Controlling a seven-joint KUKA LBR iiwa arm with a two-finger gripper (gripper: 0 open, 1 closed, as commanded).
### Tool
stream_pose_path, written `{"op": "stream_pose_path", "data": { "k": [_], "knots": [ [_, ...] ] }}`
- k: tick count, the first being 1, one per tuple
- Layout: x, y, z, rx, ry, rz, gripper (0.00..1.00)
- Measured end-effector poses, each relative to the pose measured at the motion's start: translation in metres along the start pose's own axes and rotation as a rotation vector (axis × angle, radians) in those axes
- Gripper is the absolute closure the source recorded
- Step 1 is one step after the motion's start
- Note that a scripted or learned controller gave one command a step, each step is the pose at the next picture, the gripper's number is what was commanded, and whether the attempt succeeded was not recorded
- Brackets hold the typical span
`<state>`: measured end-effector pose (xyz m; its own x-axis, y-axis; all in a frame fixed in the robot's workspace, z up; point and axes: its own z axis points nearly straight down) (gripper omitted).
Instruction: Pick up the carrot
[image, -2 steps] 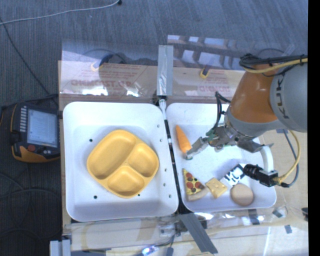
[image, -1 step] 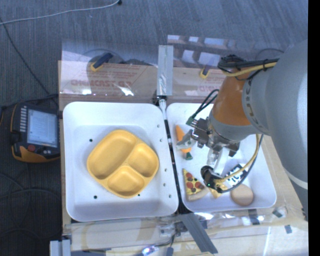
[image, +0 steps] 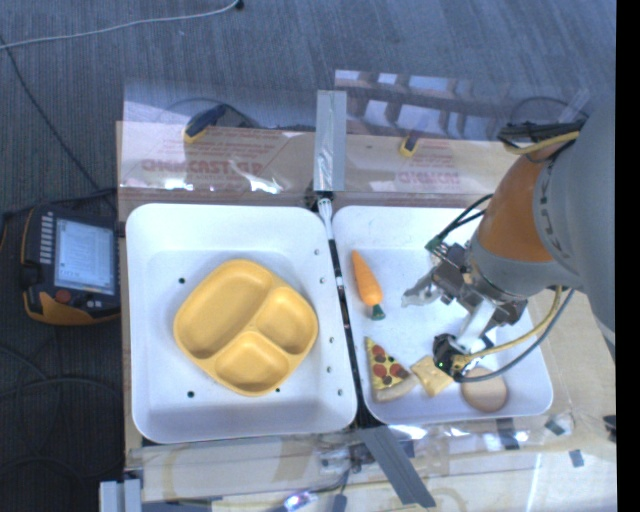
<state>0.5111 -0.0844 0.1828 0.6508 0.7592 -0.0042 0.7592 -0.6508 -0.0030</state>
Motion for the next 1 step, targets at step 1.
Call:
{"op": "stream_pose_path", "data": {
  "k": [1],
  "knots": [
    [0.0238,-0.0540,0.0002,0.000,0.002,-0.584,0.00]
  ]
}}
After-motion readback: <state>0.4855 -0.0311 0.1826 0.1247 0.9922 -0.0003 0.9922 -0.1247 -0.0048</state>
